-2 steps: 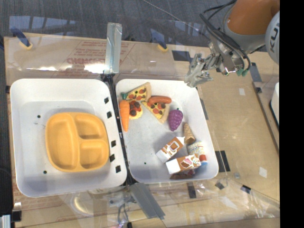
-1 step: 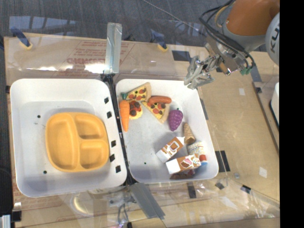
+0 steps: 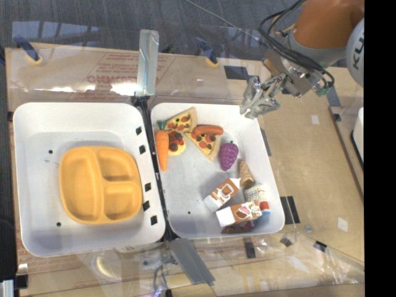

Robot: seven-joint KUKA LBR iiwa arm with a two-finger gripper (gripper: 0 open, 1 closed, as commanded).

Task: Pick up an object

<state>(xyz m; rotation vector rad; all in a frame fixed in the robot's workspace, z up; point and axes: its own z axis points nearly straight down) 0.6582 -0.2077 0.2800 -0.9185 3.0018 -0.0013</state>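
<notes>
Over on the far right corner of the right bin (image 3: 272, 190), my gripper (image 3: 252, 108) hangs just past the rim, and the fingers look spread apart with nothing between them, so I'm calling it open and empty. From my screen the arm (image 3: 322, 17) comes in from the upper right, orange band showing, cables looping round the wrist.

All the toy food is piled in that right bin. Along the top edge I've got a pizza slice (image 3: 179, 121) and a sausage (image 3: 207, 130), with a second pizza slice (image 3: 206, 143) just under the sausage. A carrot (image 3: 162, 150) lies beside the left wall, touching the first slice's stuff. A bunch of purple grapes (image 3: 228, 154) sits right of the second slice, an ice cream cone (image 3: 246, 174) just below that. Down in the near right corner are two small cartons (image 3: 223, 193), (image 3: 240, 213), plus something small I can't make out.

Left bin (image 3: 25, 135) holds a yellow divided tray (image 3: 99, 184), three compartments
</notes>
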